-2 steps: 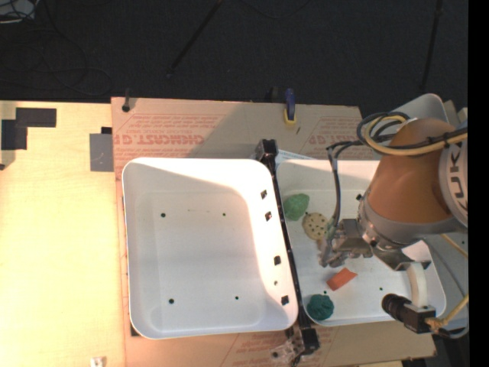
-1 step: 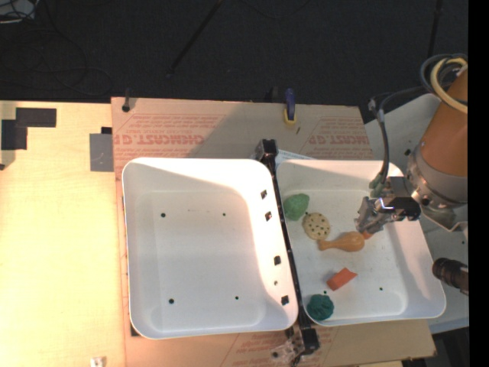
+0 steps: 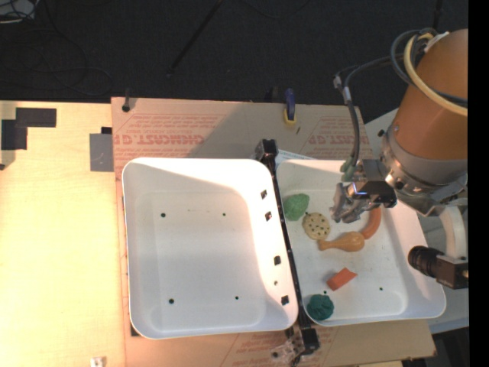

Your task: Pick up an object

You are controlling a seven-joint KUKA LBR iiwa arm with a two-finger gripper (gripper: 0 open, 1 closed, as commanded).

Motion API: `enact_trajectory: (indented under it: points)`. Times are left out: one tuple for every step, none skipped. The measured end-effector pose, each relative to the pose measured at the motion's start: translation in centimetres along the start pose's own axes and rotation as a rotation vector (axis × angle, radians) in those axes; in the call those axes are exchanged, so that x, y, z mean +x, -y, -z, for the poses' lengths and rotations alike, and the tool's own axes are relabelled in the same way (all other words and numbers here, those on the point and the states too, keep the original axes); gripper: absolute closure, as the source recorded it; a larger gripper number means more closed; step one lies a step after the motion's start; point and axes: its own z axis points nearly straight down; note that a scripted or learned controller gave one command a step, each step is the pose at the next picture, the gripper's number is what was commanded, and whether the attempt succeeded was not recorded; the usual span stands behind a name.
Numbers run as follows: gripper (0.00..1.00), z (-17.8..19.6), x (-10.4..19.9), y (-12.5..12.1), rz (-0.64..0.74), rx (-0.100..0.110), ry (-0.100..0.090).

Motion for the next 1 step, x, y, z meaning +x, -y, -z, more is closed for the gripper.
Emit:
enact_trajectory:
  points:
    - [1.0, -16.87, -1.11, -0.01, -0.009, 0.023, 0.002]
